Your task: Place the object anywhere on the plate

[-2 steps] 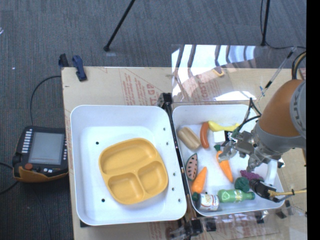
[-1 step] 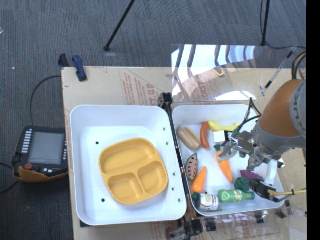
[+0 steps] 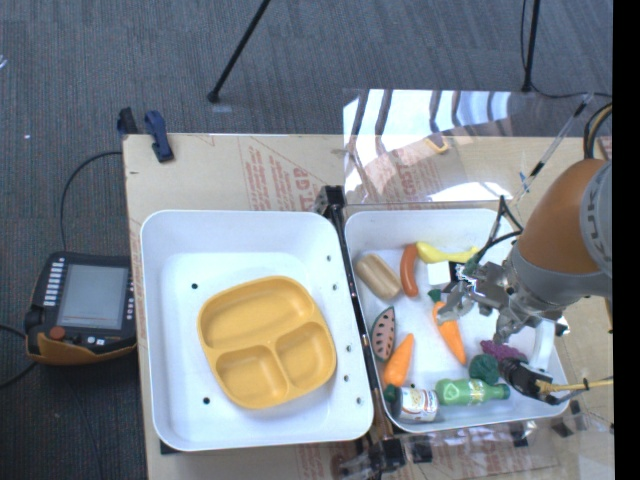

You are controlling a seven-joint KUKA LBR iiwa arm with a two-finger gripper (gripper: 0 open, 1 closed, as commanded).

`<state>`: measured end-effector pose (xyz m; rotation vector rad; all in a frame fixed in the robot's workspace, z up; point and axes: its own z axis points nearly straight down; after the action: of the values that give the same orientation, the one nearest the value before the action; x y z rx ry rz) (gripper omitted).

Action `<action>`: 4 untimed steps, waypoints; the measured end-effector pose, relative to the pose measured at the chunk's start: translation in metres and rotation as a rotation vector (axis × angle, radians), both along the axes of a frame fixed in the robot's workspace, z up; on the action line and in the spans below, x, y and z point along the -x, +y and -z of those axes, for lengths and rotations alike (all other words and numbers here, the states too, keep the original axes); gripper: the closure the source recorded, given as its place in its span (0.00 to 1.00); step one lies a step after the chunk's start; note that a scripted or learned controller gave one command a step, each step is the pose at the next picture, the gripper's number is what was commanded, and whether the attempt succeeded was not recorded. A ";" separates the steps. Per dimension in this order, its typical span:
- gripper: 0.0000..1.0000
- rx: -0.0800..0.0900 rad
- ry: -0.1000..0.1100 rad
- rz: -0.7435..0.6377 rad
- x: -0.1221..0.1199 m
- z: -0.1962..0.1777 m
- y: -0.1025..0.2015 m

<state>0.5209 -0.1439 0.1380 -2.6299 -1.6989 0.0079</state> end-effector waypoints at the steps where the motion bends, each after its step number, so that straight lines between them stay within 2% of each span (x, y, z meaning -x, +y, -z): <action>1: 0.00 0.000 0.000 0.000 0.000 0.000 0.000; 2: 0.00 0.000 0.000 0.000 0.000 0.000 0.000; 3: 0.00 0.000 0.001 0.044 0.047 -0.010 0.015; 4: 0.00 0.000 0.001 0.045 0.047 -0.009 0.014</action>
<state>0.4740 -0.1295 0.1474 -2.6674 -1.6391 0.0085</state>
